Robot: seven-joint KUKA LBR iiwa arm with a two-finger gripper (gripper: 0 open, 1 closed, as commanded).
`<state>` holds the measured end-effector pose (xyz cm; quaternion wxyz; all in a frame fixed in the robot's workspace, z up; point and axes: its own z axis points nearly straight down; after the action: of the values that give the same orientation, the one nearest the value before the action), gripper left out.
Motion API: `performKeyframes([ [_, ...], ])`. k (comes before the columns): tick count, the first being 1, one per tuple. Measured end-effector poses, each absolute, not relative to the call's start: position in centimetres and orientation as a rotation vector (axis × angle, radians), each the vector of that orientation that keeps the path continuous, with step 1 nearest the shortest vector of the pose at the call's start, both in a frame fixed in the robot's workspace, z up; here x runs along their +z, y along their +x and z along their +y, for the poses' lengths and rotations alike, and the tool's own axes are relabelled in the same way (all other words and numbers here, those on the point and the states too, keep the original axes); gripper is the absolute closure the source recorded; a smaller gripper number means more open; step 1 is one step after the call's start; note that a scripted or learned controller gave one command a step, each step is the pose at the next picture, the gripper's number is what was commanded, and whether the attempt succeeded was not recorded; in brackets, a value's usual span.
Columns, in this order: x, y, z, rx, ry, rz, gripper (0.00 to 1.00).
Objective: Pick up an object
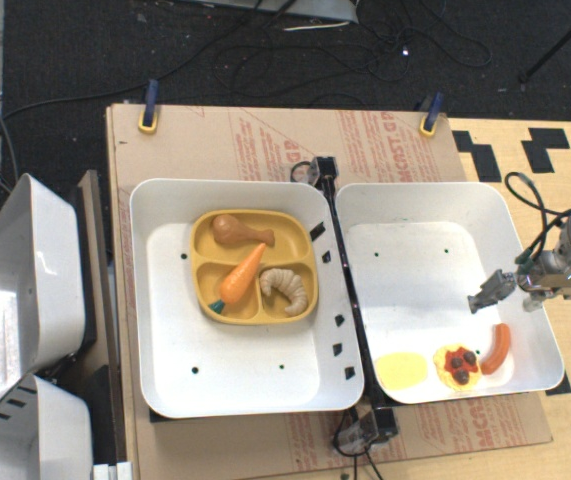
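The tool (492,293), whose state I cannot tell, hangs just above-left of the sausage (497,348), lying steeply slanted at lower right.

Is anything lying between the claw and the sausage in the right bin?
Nothing visible. The claw sits over the right bin just above-left of the sausage, with bare white floor between them. The small pizza and yellow disc lie off to the sausage's left.

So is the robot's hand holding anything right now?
End effector: cannot be told; it sits over the right bin, just above the sausage.
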<state>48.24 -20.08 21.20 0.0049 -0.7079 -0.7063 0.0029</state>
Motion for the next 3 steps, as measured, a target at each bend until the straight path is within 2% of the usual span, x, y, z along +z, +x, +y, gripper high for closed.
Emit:
performKeyframes([
  [1, 21.7, 48.5, -20.0, 0.001, -2.220, -2.223, 0.00],
  [2, 17.1, 47.8, -20.2, 0.003, -2.221, -2.216, 0.00],
  [3, 10.9, 48.1, -20.6, 0.004, -2.220, -2.216, 0.00],
])
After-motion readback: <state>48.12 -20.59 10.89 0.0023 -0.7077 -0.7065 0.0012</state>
